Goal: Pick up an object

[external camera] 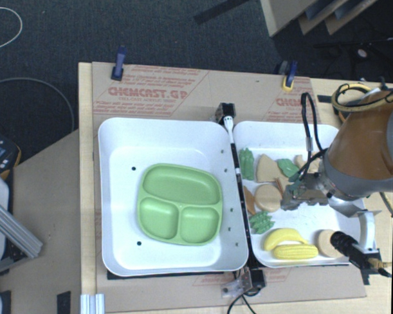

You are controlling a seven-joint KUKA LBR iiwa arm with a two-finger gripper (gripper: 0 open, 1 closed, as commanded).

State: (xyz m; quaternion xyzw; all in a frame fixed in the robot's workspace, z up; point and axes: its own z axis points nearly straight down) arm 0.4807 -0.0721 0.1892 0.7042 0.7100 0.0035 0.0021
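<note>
Choosing the target: the tan round piece (pixel 268 198) in the right bin (pixel 274 131) lies closest under the gripper (pixel 297 196) — a fair pick, though any toy there would serve.
Target's place: left-centre of the right bin, touching a second tan piece (pixel 267 167) above it, with a green leafy toy (pixel 261 221) just below.
Claw state: the dark head hangs low over the pile, but whether its tips are spread or pressed together cannot be told from this view.
Neighbours: a yellow corn cob (pixel 294 252) and a yellow banana (pixel 283 237) lie near the front wall, well apart from the target.
Doing it well: the claw should probably descend straight onto one piece — straddling two risks a slip.
Left bin (pixel 118 182): holds a green divided plate (pixel 179 204), not needed.
</note>
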